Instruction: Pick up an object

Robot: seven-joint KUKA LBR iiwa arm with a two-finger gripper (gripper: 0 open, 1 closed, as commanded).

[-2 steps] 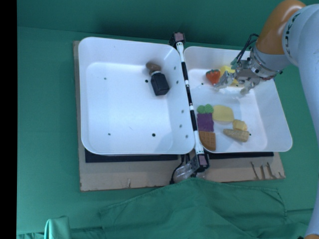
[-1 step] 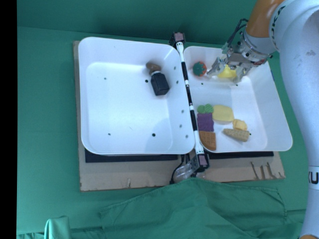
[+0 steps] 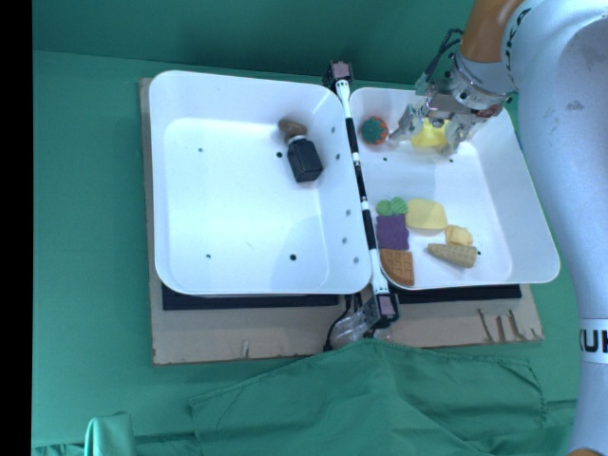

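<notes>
My gripper (image 3: 433, 131) hangs low over the far end of the right bin (image 3: 503, 193). Its fingers are spread apart, one on each side of a small yellow object (image 3: 428, 139) that lies on the bin floor. The gripper looks open, and I cannot tell whether the fingers touch the yellow piece. Just to its left lies a red and green toy fruit (image 3: 372, 129), apart from the fingers.
Near the right bin's front lie purple grapes with green leaves (image 3: 391, 226), a yellow piece (image 3: 426, 214), a small orange piece (image 3: 459, 235), a cone-like piece (image 3: 452, 254) and an orange waffle piece (image 3: 397, 266). The left bin (image 3: 218, 245) holds a brown object (image 3: 292, 126) and a black block (image 3: 305, 160).
</notes>
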